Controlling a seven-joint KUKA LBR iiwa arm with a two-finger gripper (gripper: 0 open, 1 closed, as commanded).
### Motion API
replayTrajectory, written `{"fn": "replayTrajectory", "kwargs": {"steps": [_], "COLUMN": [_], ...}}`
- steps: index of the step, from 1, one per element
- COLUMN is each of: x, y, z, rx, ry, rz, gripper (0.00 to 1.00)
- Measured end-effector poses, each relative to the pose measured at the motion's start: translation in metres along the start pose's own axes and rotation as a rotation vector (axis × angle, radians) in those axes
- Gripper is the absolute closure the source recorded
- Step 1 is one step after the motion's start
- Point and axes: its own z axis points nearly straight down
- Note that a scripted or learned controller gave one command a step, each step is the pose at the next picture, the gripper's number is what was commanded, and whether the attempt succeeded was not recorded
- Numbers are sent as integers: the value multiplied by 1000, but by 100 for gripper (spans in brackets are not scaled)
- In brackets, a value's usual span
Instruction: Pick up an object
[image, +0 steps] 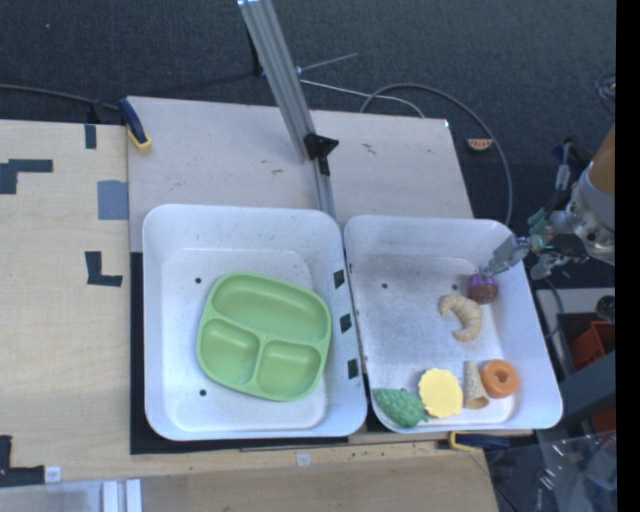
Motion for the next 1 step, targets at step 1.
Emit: {"fn": "replayTrajectory", "kwargs": {"steps": [1], "x": [0], "y": [0], "z": [0], "rx": [0], "ry": [0], "rz": [0], "gripper": [0]}}
